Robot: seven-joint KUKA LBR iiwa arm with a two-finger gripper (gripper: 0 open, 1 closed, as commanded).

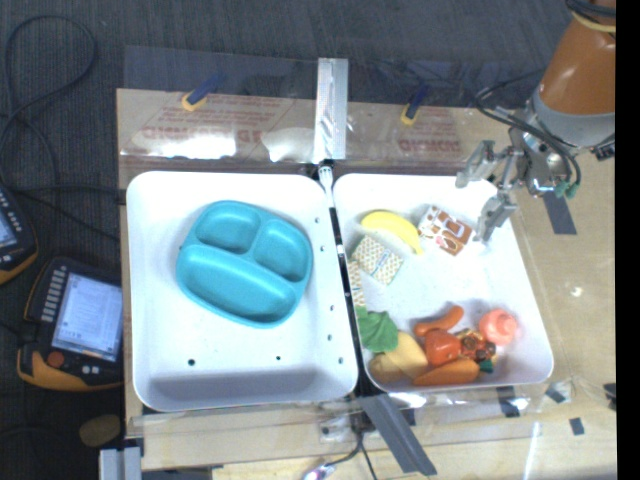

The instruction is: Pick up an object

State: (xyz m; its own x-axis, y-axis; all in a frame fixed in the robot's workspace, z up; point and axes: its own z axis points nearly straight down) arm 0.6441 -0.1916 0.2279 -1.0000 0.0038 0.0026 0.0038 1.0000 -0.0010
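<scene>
Table (580, 298) carries two white bins side by side. Left bin (150, 298) holds a teal divided tray (245, 260), lying flat near the middle. Right bin (525, 298) holds all the small items. Arm (580, 78) is seen at the upper right, orange band above the wrist.

Pincer (492, 190) is hung over the right bin's upper right corner, fingers spread, nothing between them. The lower finger tip looks just beside the patterned carton (444, 231), which is tilted; contact cannot be confirmed.

Candidate items, none yet lifted: yellow banana (392, 230) at upper left of the right bin, a checked packet (378, 261) touching it below, and a clutter at the bottom edge: green leaf toy (376, 330), orange-red pieces (445, 346), pink round item (500, 326).

Risks, judged only: the carton is near the bin wall, so a descending finger may strike the rim or land on top of the carton and shove it instead of straddling it. The tilt may let it slip out on closing. If the bottom clutter is targeted, two pieces may be pinched together or one knocked aside. The banana's curved skin may roll out of the grip.
</scene>
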